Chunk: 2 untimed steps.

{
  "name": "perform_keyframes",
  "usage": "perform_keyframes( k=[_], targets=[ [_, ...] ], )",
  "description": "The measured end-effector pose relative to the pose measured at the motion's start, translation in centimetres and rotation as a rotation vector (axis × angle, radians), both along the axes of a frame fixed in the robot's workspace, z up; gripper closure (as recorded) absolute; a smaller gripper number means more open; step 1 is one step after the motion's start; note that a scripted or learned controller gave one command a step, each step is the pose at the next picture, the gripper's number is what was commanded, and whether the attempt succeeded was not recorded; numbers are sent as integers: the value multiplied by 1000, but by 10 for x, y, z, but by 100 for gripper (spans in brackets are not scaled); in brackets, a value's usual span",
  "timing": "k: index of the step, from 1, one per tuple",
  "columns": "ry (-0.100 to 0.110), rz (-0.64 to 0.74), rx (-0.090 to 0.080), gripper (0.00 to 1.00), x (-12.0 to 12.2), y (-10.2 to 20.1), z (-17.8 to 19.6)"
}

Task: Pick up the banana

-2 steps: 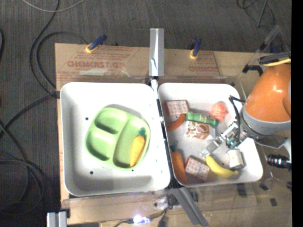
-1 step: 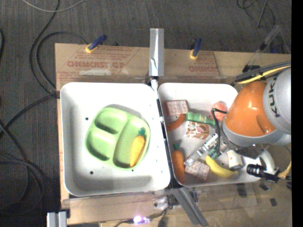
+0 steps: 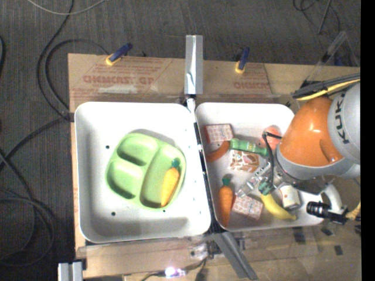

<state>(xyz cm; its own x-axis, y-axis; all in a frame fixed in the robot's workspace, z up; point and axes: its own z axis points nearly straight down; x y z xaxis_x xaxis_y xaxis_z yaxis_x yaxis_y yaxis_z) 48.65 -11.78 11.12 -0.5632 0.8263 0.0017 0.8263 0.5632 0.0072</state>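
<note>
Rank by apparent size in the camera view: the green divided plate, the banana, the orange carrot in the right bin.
1. Green divided plate, by far the largest.
2. Banana and carrot look about alike; the banana is partly hidden by the arm, so no ranking.

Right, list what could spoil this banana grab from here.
1. The banana lies crowded against a small box and the bin wall, so the end effector may catch a neighbour instead.
2. The arm covers part of the bin, so the banana's upper end is hidden and a grasp is hard to judge.
</note>
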Motion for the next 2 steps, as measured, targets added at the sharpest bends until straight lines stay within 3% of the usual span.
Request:
perform_keyframes(
  k=[1,2],
  targets=[
    [8,0,2,0,-2,1,-3],
    [9,222,-6,0,-4,-21,8]
  ],
)
